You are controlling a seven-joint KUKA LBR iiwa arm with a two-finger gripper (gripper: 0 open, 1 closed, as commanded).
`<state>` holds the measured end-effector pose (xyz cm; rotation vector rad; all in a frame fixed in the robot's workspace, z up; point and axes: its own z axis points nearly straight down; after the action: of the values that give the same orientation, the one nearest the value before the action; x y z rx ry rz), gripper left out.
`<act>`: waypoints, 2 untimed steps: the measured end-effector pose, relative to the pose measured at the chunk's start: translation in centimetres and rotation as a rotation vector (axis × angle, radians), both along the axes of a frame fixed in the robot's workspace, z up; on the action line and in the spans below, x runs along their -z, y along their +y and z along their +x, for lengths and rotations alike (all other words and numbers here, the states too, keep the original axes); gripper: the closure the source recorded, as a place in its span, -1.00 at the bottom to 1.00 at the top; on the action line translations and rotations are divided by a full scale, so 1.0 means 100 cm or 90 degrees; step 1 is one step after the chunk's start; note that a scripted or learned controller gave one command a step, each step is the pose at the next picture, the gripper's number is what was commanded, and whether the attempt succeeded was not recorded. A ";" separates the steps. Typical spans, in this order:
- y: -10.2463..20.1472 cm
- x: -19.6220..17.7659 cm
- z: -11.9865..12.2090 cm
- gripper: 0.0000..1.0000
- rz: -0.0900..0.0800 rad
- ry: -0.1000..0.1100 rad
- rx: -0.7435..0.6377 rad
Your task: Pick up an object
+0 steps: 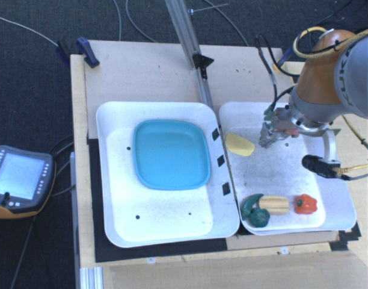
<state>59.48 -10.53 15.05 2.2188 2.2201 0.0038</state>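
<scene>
I can't tell how the jaws stand; from up here the gripper (267, 138) is a grey cluster hanging over the upper part of the right bin (340, 188). Just to its left in my view lies the yellow piece (239, 144), near the fingers, and I see nothing between them. Along the bin's near edge sit a green vegetable (255, 211), a tan block (274, 205) and a red pepper (305, 204). The left bin (112, 161) holds a blue plate (171, 154).
</scene>
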 end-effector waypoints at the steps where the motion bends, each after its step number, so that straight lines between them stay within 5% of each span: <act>1: -0.003 -0.063 0.000 1.00 0.000 -0.001 0.000; 2: 0.001 -0.107 0.004 1.00 0.000 0.000 0.000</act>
<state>59.86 -10.38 25.73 2.2184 2.2200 0.0042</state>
